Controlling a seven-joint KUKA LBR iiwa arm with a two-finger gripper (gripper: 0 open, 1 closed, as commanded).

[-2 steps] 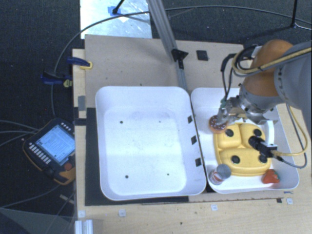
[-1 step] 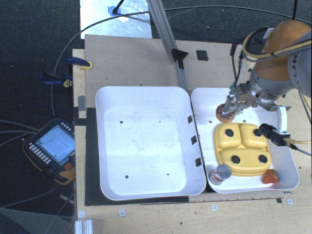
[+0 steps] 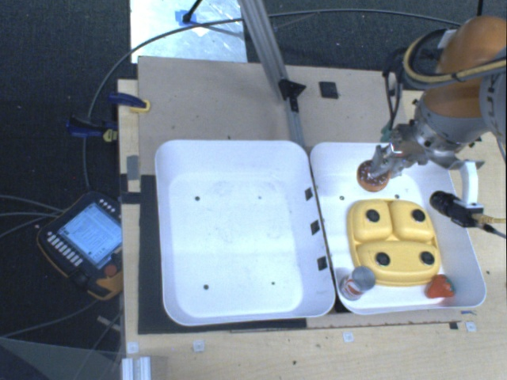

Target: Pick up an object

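The small round brown object (image 3: 371, 178) sits directly under the tip of the end effector (image 3: 386, 159), in the far part of the shallow white plastic bin (image 3: 333, 167) that the arm is reaching into. The tip is right at the object's upper edge. I cannot tell from here whether they touch, or whether the end effector is spread or pressed together, because the wrist blocks my line of sight. I see nothing lifted off the bin floor.

Just nearer the camera than the end effector, in the same bin, lies a yellow moulded plastic tray (image 3: 394, 241) with four rounded lobes and dark dots. It is close to the brown object but apart from it. Beyond the tray's near edge, a small grey-capped object (image 3: 359, 279) rests in the bin corner on the side away from the arm. A small red object (image 3: 440, 288) rests in the opposite near corner, against the tray's edge.

On the side of the end effector away from the arm, the second shallow white plastic bin (image 3: 230, 228) lies beside the first, their rims meeting. Both stand on the tan bench (image 3: 206, 105). A slanted grey metal pole (image 3: 265, 38) rises from the bench beyond the bins, and a handheld control pendant with a lit screen (image 3: 83, 240) lies off the bench's far side.
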